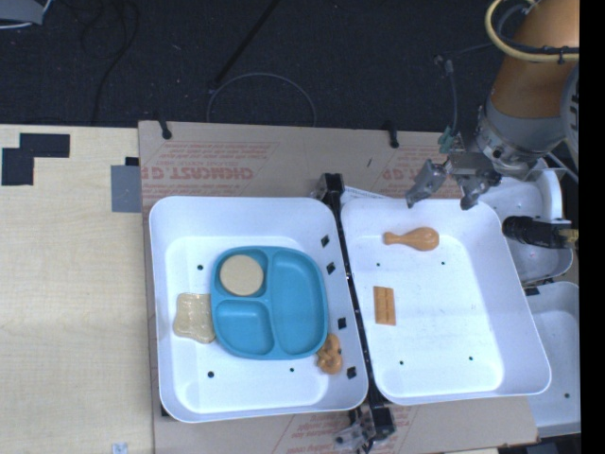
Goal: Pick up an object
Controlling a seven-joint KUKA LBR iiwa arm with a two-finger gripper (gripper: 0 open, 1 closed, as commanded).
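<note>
Now the left bin (180, 253) holds a blue divided tray (269, 303) with a tan disc (240, 274) in one compartment, a pale slab (194, 318) touching the tray's left edge, and a brown lump (329, 355) at its lower right. Beside it, the right bin (492, 348) holds a drumstick-shaped piece (413, 239) and an orange block (384, 305). Above the drumstick-shaped piece, over the bin's far rim, the gripper (442, 189) hangs with fingers spread, holding nothing.

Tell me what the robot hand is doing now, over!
Gripper open, holding nothing, above right bin's far edge. Nearest pick: tan drumstick toy, just below it. Orange block lies farther in. Nothing blocking the way.
</note>
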